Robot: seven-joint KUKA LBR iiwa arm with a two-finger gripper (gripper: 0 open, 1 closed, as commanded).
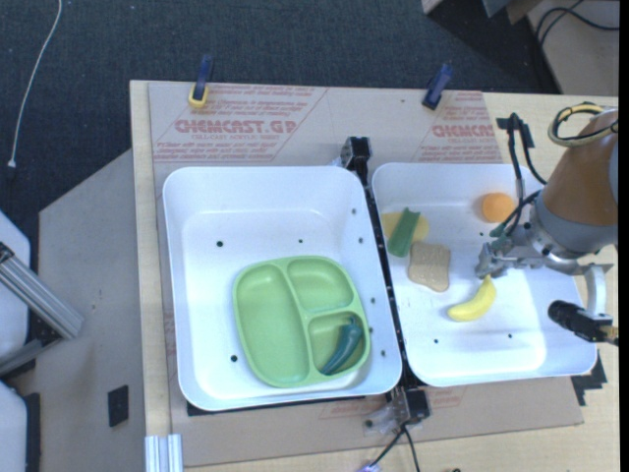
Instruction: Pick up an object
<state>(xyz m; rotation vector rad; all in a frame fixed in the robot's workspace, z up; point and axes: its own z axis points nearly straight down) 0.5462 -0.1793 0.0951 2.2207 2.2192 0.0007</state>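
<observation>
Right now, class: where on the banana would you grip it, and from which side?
Grip the banana at its thick middle, from straight above, fingers closing across its narrow width. It lies flat and curved on the right bin, clear of the bread, so its sides are likely free.

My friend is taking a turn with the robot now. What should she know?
Gripper: low in the right white bin, just above the yellow plastic banana; grip unclear.
Also in that bin: orange ball, tan bread slice, yellow-and-green sponge-like piece.
Left white bin: green divided plate with a dark teal pepper-like toy in its lower right compartment.
Done: nothing visibly lifted.
Left: pick up an object.
</observation>
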